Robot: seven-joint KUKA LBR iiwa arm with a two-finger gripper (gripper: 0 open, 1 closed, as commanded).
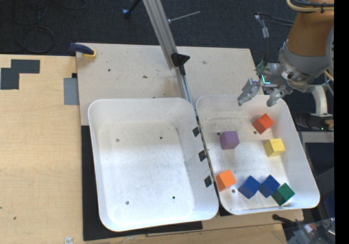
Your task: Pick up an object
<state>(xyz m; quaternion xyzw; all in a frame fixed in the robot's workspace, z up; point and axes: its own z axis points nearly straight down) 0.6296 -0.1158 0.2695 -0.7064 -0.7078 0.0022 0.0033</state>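
Two-finger gripper (260, 95) open and empty, hovering above far rim of right shallow white bin (305, 180). Nearest candidate: small red-orange cube (263, 123), just below, apart from neighbours, so probably easiest grab. Blue cubes (258, 186) and green cube (283, 193) clustered, harder.

Brightness: even, soft room light from overhead; the whole bench reads clearly.
Bins: the left bin (144, 166) and right bin (256, 156) are the brightest surfaces, near washed out, though dark specks still show.
Shadows: faint and short, hugging the cubes (229, 139).
Floor: the dark carpet (98, 3) at the top swallows detail.
Sharpness: slightly soft and grainy overall; gripper (260, 93) edges look a little smeared.
Distortion: straight edges stay straight.
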